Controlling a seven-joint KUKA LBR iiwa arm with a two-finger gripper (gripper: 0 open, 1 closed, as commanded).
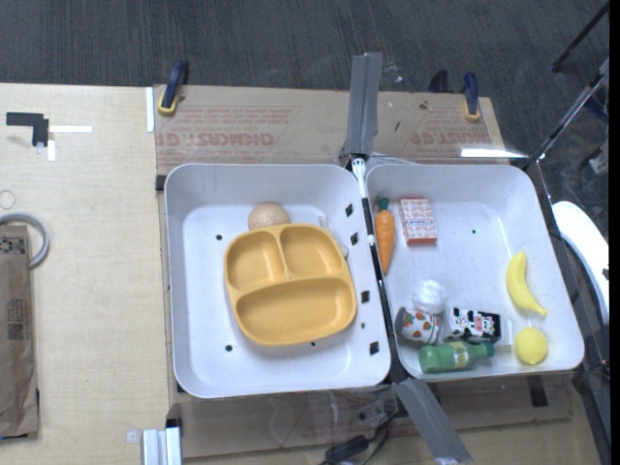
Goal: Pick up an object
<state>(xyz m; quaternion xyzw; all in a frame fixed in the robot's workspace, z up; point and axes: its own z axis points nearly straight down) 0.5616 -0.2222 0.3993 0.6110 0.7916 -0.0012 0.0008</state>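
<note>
2 white bins: the left bin (184,289) holds a yellow divided plate (289,284) and a beige ball (268,216); the right bin (475,187) holds a banana (524,284), carrot (385,237), green bottle (455,356), orange box (418,220) and lemon (531,345). Nothing is lifted yet; the gripper's state cannot be told. Next: choose 1 isolated target, probably the banana.
</note>
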